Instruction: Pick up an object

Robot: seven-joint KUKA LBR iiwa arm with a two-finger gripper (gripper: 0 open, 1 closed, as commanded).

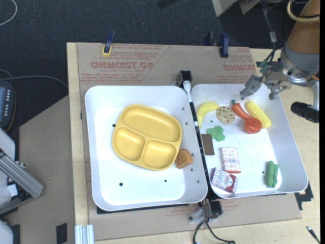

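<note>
The grey two-finger gripper (262, 89), fingers apart and holding nothing, hovers above the right white shallow bin (289, 156); 1 glossy yellow 3-compartment plastic tray (147, 136) lies left.

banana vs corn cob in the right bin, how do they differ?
Shape: the banana is curved and smooth, while the corn cob is straight with a bumpy kernel texture.
Position: the banana lies at the right bin's left edge by the divider; the corn cob lies further right, below the gripper.
Neighbours: the banana sits beside the cookie; the corn cob lies alongside the red-orange carrot.
Both are yellow and lie flat in the same bin.
</note>
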